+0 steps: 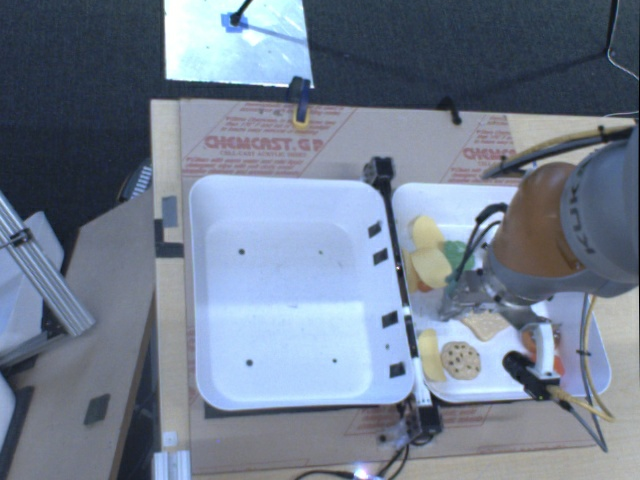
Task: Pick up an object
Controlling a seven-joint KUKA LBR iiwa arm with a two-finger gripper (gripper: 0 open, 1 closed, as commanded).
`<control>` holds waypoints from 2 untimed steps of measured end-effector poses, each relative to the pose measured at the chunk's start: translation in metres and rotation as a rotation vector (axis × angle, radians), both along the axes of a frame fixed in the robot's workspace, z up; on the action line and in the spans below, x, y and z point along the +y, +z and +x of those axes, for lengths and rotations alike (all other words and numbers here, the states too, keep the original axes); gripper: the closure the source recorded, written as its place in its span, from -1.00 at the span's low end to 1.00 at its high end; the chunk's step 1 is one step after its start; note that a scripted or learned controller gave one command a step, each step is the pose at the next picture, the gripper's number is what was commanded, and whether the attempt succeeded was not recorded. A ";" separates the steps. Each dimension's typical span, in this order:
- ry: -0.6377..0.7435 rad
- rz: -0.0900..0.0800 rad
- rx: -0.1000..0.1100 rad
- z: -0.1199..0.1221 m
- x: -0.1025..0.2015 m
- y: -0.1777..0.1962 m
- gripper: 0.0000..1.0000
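Camera view, slanted from above, is taken up by a tan table (330, 133) bearing two shallow white bins side by side. The left white bin (215, 268) is seen with only small dark marks on its floor. The right white bin (420, 196) is partly covered by the grey arm with its orange band (545, 223), which reaches in from the right edge of the table.

The claw (462, 298) is seen low over the middle of the right bin, at the end of the arm's dark wrist. Whether the claw is open or closed cannot be told, since its tip is hidden among the objects and the wrist.

Several objects are seen in the right bin. Two pale yellow rounded pieces (428, 250) lie against the bin's left wall, just to the left of the claw. A green piece (456, 252) is seen between them and the claw, apparently touching the wrist. A tan flat slice like toast (486, 324) lies just below and right of the claw, close beside it. A round brown cookie with dark chips (461, 360) lies near the bin's front edge, below the claw and apart from it. A small yellow oblong piece (430, 356) lies just left of the cookie, near the front left corner. An orange and white piece (545, 346) lies towards the front right corner.
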State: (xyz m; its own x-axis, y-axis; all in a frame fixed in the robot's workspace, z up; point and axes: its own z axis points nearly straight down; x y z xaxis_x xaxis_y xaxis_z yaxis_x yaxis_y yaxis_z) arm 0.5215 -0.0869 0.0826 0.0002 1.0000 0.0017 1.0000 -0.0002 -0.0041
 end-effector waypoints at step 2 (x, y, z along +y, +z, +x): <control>0.012 0.000 -0.012 0.047 0.110 0.124 1.00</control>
